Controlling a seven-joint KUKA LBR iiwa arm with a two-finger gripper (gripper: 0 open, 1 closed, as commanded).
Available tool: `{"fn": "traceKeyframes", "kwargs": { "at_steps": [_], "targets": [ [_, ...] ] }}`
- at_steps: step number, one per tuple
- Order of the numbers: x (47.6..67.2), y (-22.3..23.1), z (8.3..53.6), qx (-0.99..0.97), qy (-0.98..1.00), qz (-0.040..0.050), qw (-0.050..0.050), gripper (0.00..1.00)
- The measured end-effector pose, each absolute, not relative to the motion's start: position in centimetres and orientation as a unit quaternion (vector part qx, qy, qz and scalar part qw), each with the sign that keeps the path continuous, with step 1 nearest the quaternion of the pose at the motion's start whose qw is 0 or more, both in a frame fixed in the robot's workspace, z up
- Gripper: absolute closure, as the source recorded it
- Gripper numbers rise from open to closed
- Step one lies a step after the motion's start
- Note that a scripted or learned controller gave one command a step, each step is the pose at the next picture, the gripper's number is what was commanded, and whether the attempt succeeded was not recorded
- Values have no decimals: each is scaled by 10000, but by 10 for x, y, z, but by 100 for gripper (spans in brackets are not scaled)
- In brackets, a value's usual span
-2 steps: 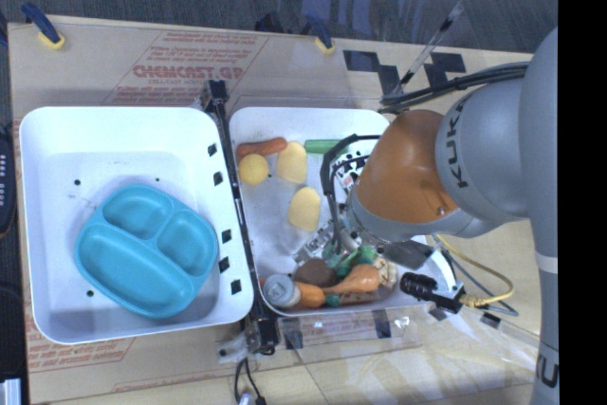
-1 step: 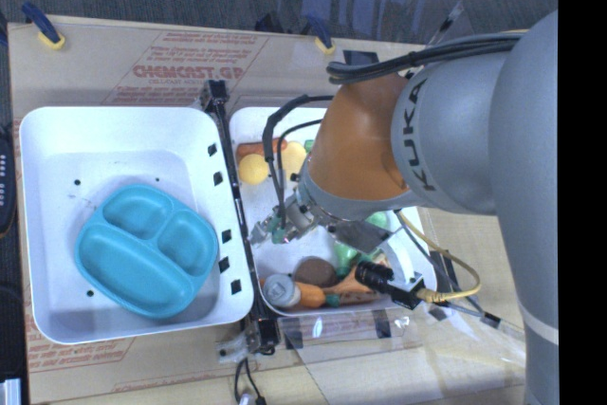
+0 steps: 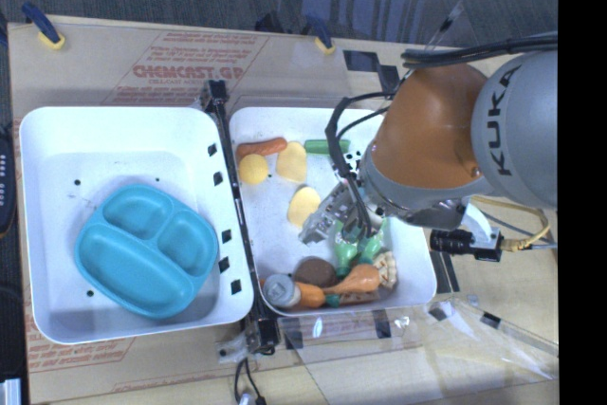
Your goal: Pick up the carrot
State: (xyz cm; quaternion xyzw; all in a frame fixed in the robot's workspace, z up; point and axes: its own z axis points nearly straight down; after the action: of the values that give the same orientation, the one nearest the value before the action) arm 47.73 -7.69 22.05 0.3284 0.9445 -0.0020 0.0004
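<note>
Gripper (image 3: 340, 221) low in the right bin (image 3: 413, 253), centre-right of frame; whether it is spread or pinching anything, cannot tell — metal and cables blur together. Carrot (image 3: 357, 280) lies at the lower edge of that bin, just below the gripper, orange body with green top (image 3: 347, 253) pointing up toward it. Not seen gripped.

Risks: the carrot is packed tight among a brown piece (image 3: 314, 271), a grey can (image 3: 280, 288) and a second orange item (image 3: 307, 297). A descent could pinch a neighbour or shove the carrot against the bin wall. An orange sausage-like piece (image 3: 262, 147) at upper left of the bin could be mistaken for it.

Writing: "KUKA" on the arm (image 3: 517, 133); "CHEMCAST GP" in red on the board (image 3: 188, 71), upper left. Blue tray (image 3: 147, 248) sits in the left bin (image 3: 38, 204).
</note>
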Motion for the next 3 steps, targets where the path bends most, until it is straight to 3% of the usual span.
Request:
{"fn": "traceKeyframes", "kwargs": {
  "at_steps": [1, 2, 3],
  "targets": [
    [477, -76, 220, 3277, 9448, -16, 2, 0],
    [485, -96, 96, 2486, 9685, 9, 149, 0],
    [484, -95, 105, 2428, 9701, 3, 78, 100]
  ]
}}
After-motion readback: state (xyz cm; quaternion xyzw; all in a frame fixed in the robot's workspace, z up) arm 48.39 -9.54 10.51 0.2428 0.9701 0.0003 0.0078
